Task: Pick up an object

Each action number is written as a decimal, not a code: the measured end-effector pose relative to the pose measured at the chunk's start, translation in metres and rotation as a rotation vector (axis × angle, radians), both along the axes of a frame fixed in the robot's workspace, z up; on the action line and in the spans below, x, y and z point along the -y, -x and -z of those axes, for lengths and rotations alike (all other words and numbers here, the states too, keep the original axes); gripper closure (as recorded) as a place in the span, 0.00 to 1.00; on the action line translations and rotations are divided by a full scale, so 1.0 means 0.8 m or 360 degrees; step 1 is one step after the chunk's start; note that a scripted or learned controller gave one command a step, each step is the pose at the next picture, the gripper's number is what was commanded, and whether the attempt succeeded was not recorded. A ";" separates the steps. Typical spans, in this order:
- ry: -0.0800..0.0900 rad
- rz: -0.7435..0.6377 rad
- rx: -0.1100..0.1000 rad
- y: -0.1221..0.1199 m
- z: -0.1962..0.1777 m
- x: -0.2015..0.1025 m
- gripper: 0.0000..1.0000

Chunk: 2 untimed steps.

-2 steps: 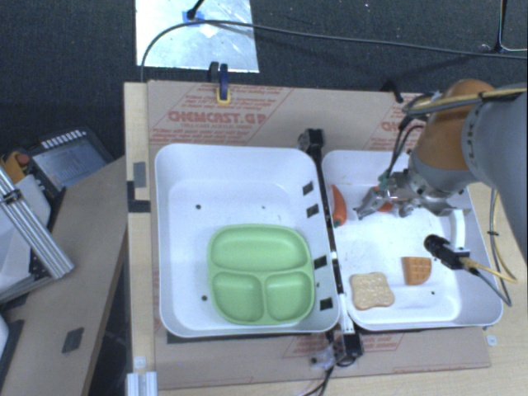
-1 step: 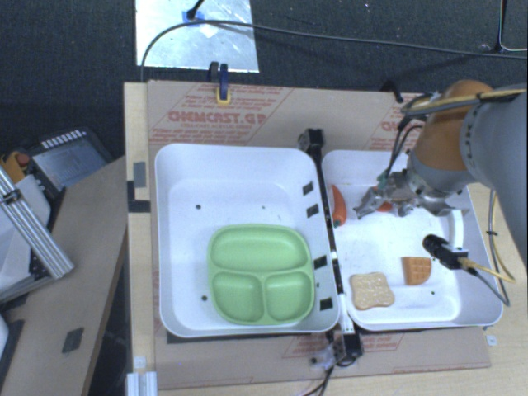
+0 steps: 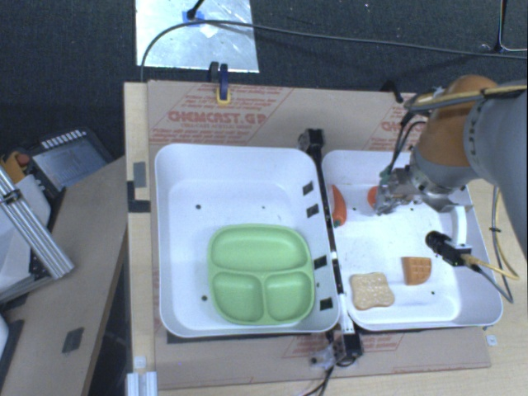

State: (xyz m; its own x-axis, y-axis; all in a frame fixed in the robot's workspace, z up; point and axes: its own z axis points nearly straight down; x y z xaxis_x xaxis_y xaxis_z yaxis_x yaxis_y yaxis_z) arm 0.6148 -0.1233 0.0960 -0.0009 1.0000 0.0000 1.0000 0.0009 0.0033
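We see the arm [image 3: 483,130] reaching in from the right over the right bin [image 3: 474,304], with the gripper [image 3: 388,198] low at the bin's far side. Whether the claw is spread or pinching, we cannot tell. A small orange-red object [image 3: 373,195] sits just left of it, touching or nearly so. An orange carrot-like piece [image 3: 338,205] lies along the left wall. Near edge: round cracker [image 3: 370,290], orange square cracker [image 3: 416,270]. Left bin [image 3: 177,221] holds a green divided plate [image 3: 261,273].
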 end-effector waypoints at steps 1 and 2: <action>0.0001 -0.0003 0.0002 0.001 -0.079 0.001 1.00; 0.0001 -0.0005 0.0001 0.000 -0.157 0.005 1.00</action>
State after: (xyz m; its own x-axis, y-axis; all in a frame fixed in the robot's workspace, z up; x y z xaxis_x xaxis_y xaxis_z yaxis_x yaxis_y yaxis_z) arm 0.6148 -0.1275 0.2217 -0.0039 1.0000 -0.0008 1.0000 0.0039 0.0040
